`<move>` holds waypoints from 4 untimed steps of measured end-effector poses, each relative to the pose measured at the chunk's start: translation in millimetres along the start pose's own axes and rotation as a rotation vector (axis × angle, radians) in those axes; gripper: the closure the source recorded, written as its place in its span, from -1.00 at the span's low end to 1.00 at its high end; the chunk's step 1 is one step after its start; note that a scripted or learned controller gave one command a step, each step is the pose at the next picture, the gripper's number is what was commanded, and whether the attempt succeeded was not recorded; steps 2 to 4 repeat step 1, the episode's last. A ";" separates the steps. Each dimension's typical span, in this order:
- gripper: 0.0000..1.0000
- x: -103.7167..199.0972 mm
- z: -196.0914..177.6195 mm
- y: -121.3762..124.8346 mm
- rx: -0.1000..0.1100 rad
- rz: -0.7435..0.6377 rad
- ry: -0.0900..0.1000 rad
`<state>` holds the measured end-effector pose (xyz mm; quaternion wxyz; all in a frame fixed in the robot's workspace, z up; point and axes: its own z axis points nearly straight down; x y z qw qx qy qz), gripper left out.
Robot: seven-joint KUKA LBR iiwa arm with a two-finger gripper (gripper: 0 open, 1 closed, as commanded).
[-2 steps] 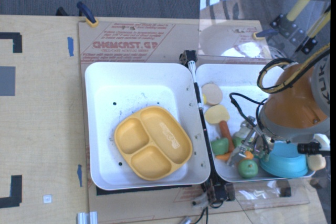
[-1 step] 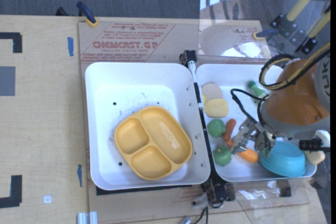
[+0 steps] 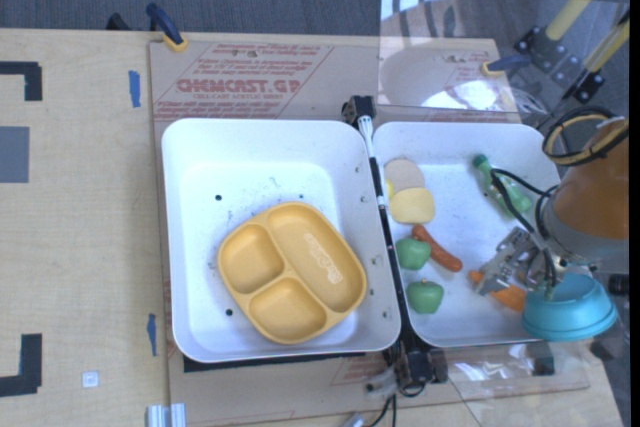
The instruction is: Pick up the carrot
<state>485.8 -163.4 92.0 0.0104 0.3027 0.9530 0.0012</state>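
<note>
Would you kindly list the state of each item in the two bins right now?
Yellow tray: upright in the left bin, compartments bare.
Carrot: lying loose on the right bin floor, ungrasped.
Two green fruits: resting beside the divider.
Yellow piece: lying near the divider.
Blue bowl: at the right bin's near corner.
Tool: low by an orange piece; grip unclear.

Bright, even overhead light; glare on the clear sheet (image 3: 440,65); image slightly soft throughout.
</note>
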 end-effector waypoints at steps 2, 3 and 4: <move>1.00 0.8 -57.2 59.1 0.003 0.253 0.011; 1.00 0.8 -57.2 59.1 0.003 0.253 0.011; 1.00 0.8 -57.2 59.1 0.003 0.253 0.011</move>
